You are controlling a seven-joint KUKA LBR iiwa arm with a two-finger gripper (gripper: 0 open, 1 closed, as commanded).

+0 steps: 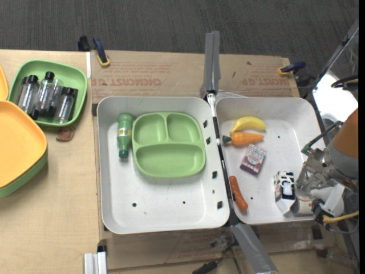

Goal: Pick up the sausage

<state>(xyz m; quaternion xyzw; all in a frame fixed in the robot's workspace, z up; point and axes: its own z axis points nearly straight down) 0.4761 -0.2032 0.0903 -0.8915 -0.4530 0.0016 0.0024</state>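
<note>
Nearest the front lies the sausage point(238, 193), reddish-orange, in the right bin point(268, 217). It rests slantwise on the floor of the bin, close to its left wall and near the front corner. Behind it sit a purple packet point(253, 158), a carrot point(246, 138) and a banana point(248, 123), the last two touching.

At the right bin's right side the hand point(302, 182) hangs low, well apart from the sausage. Its parts blur into cables and brackets, so I cannot tell whether it is open or closed, or whether it has hold of anything. The arm point(347, 147) is cut off by the frame edge.

In the left bin point(114, 210) are a green divided plate point(169, 144) and, just beside it, a green bottle point(124, 135).

Both bins rest on brown cardboard point(148, 79) with mirrored red print, clamped to a pale wooden surface point(51, 221). Farther left stand a green tray point(74, 76) of dark-capped bottles point(45, 96) and a stack of orange plates point(17, 147), partly out of frame. Dark grey carpet point(171, 10) shows beyond.
</note>
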